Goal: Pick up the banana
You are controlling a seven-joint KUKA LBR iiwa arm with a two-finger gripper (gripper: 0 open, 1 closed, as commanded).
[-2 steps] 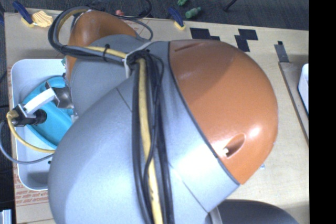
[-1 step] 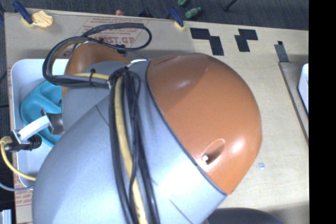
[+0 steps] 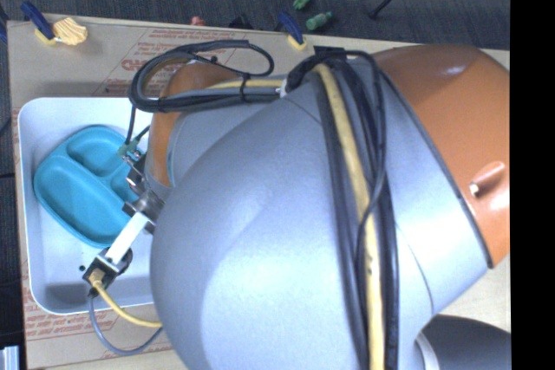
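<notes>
Banana could not be located: the grey arm (image 3: 286, 221) covered most of the left bin (image 3: 30, 186), and nothing yellow beside the teal dish (image 3: 82, 182) could be taken for fruit. Whether anything was gripped could not be told. A banana was judged light, soft-skinned and easily bruised, best grasped across its middle with gentle pressure.

Red cardboard (image 3: 130, 56) print, unreadable
</notes>
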